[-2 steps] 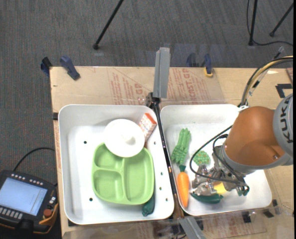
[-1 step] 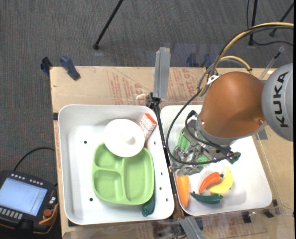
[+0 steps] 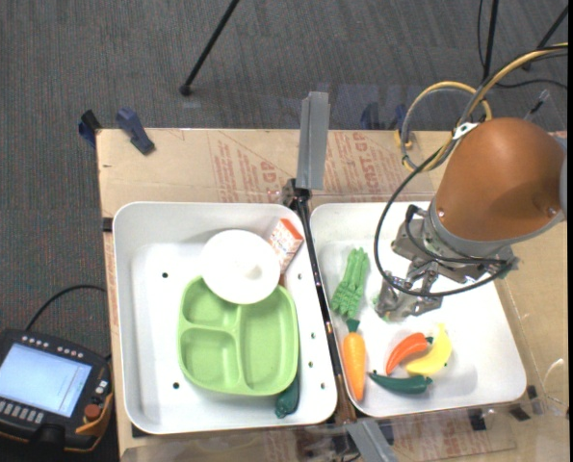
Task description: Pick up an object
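My gripper (image 3: 403,305) hangs low in the right bin (image 3: 479,354), under the arm's orange band. It sits just right of a green ridged vegetable toy (image 3: 351,281) and above a red pepper (image 3: 404,351) and a yellow banana (image 3: 433,352). An orange carrot (image 3: 354,358) and a dark green chilli (image 3: 399,383) lie near the bin's front. Nothing shows between the fingertips.
The left bin (image 3: 137,354) holds a green divided tray (image 3: 238,340), a white round plate (image 3: 241,267), an orange-white carton (image 3: 286,242) and a dark green item (image 3: 286,402) at the front. A grey post (image 3: 314,152) stands behind the bins. A teach pendant (image 3: 40,388) lies at the lower left.
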Action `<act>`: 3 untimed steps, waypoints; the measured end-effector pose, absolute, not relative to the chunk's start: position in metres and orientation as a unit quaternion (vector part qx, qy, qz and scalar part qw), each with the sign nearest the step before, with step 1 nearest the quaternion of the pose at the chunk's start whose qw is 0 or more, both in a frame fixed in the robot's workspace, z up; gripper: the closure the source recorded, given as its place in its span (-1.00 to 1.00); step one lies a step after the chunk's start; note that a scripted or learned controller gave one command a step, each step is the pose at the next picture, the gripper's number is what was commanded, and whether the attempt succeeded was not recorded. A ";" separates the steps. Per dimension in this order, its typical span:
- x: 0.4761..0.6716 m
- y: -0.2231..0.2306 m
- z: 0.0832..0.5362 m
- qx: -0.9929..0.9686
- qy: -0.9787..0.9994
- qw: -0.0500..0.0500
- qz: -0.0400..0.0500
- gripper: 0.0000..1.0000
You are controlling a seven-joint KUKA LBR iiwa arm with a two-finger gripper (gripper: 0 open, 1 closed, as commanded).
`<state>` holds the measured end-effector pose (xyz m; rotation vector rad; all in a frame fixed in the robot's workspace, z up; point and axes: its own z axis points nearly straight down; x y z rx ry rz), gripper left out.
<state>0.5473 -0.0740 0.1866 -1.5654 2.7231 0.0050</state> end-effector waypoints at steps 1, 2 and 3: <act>0.475 -0.114 0.107 -0.647 0.763 0.000 0.003 1.00; 0.475 -0.114 0.107 -0.647 0.762 0.000 0.003 -1.00; 0.476 -0.097 0.087 -0.653 0.757 0.001 0.002 -1.00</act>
